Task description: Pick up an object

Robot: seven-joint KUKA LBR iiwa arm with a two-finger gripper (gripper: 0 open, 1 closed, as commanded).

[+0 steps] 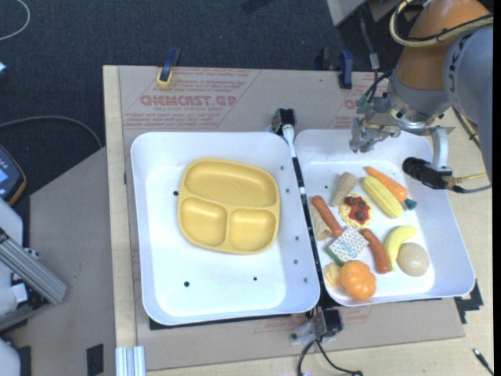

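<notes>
My gripper [365, 141] hangs over the far edge of the right bin [450, 241], above bare white floor and apart from the food. Below it lie toy foods: a carrot [385, 182], a corn cob [383, 198], a beige wedge [344, 188], a pizza slice [356, 209], two sausages [326, 215] [378, 251], a checkered cracker [347, 246], a banana [399, 240], a potato [413, 258] and an orange pumpkin [358, 280]. Nothing shows between the fingers.
The left bin [156, 233] holds a yellow divided plate [228, 206]. A black bar [296, 186] runs between the two bins. Clamps sit at the bench's far edge.
</notes>
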